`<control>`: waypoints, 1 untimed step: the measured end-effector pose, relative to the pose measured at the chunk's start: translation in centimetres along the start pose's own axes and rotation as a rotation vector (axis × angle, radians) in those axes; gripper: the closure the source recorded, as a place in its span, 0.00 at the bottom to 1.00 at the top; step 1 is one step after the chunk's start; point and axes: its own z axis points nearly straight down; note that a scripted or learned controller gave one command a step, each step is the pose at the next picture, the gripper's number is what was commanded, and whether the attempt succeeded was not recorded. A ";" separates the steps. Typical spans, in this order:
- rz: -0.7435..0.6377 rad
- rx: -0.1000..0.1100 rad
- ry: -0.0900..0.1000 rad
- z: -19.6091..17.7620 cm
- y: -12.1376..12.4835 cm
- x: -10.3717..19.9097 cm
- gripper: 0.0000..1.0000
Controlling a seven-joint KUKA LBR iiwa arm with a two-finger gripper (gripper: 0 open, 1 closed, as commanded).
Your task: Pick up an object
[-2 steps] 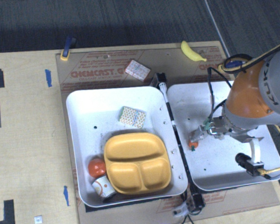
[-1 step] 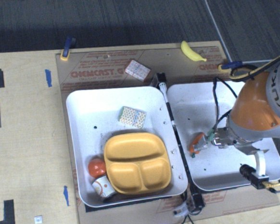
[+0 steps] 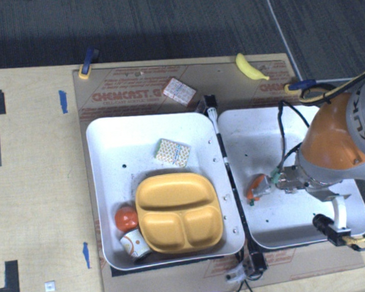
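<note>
Camera view: gripper (image 3: 266,188) low in the right bin (image 3: 303,236), at an orange-green object (image 3: 256,186); whether it grips that, I cannot tell.

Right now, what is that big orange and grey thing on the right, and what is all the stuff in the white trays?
That big thing is a robot arm. A computer moves it, and its job is to pick something up. The camera hangs above the bench and looks down at a slant.

There are two white trays side by side. The left tray holds a big yellow divided plate, a small patterned packet, a red ball and a small white and orange toy.

The arm reaches into the right tray. Its hand, called a gripper, is right beside a small orange and green thing. I cannot tell whether it is holding it.

Behind the trays lie a yellow banana and a small patterned block.
</note>
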 end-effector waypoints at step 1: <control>-0.001 0.000 0.001 0.0 -0.4 -0.1 0.00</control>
